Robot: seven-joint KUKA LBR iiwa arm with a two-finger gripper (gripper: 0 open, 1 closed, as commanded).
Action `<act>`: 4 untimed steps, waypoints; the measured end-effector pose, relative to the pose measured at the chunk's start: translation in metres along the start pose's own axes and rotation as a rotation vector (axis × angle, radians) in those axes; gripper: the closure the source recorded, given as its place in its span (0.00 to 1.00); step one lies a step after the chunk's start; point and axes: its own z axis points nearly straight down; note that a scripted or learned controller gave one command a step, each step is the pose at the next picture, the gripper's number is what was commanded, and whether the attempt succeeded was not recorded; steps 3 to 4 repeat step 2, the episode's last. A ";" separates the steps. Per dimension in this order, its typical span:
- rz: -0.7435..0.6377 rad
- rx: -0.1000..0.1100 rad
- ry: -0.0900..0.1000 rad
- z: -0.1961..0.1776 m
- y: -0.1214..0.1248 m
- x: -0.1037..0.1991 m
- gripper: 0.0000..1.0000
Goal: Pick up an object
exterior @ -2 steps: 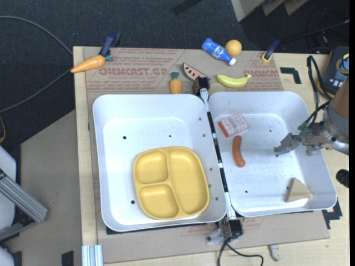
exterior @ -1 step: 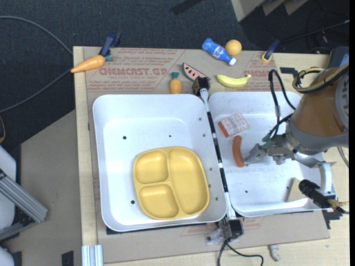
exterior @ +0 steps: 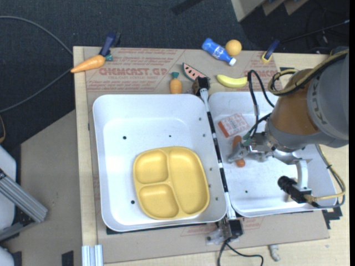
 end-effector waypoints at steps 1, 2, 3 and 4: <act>0.001 -0.002 -0.001 -0.010 0.000 0.000 1.00; -0.001 -0.004 0.000 -0.118 -0.004 0.061 1.00; -0.001 -0.004 0.000 -0.118 -0.004 0.061 1.00; -0.001 -0.004 0.000 -0.118 -0.004 0.061 1.00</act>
